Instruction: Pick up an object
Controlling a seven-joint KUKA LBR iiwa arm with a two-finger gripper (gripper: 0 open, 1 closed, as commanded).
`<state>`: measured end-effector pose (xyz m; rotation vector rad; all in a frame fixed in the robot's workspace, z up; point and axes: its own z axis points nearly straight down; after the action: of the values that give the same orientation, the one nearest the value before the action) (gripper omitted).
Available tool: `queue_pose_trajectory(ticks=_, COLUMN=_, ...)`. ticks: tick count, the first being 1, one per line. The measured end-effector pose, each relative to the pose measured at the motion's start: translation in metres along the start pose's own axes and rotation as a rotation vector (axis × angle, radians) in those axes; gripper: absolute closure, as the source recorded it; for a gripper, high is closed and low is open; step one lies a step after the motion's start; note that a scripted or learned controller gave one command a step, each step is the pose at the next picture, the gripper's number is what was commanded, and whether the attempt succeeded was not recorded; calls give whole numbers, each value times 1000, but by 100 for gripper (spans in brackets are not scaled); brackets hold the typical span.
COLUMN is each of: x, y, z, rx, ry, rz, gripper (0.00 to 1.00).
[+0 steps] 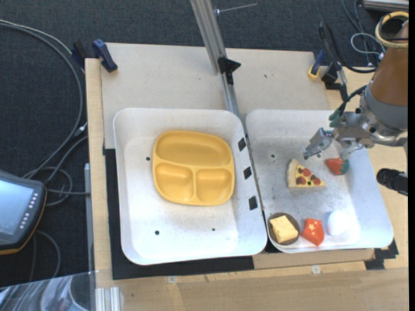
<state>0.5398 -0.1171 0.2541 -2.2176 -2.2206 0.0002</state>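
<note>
Yellow cheese block (282,227) on a small brown dish at 7 o'clock of the right bin (363,193), a red wedge (313,232) at 6 and a white ball (340,223) at 5, all close against the near rim. Best left alone: crowded together, and probably too near the wall for a clean descent.

Further in, near the bin's middle, a toy pizza slice (305,175), lying flat and clear of its neighbours. Just at 2 o'clock of it, a small red piece with a green end (336,166), perhaps a toy strawberry. Jaws spread apart, gripping nothing, hanging just above that red piece, one finger (316,146) toward 10 o'clock of it and the other toward 1.

Judged the likeliest target: the red piece. Centre over it first so that both fingers straddle it evenly; at present apparently offset toward 9 o'clock. Hold the spread wide until low, descend straight, stop short of the bin floor, then close slowly: small, rounded, apt to squirt out sideways. Avoid nudging the pizza slice with the 9 o'clock finger. Lift straight up, and check for the piece between the fingers before moving off.

Across the divide at 9 o'clock, a yellow divided plate (193,167) in the left bin (136,232), no part of this step. Beyond, at 12, bare table (162,76) and a metal post (207,24).
</note>
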Motion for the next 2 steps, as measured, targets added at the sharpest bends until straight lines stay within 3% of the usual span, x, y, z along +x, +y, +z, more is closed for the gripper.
queue_pose_trajectory(ticks=1, x=0, y=0, z=0, rx=-1, ry=0, rz=0, gripper=0)
queue_pose_trajectory(ticks=2, x=-4, y=7, z=48, rx=5, ry=0, rz=2, gripper=0)
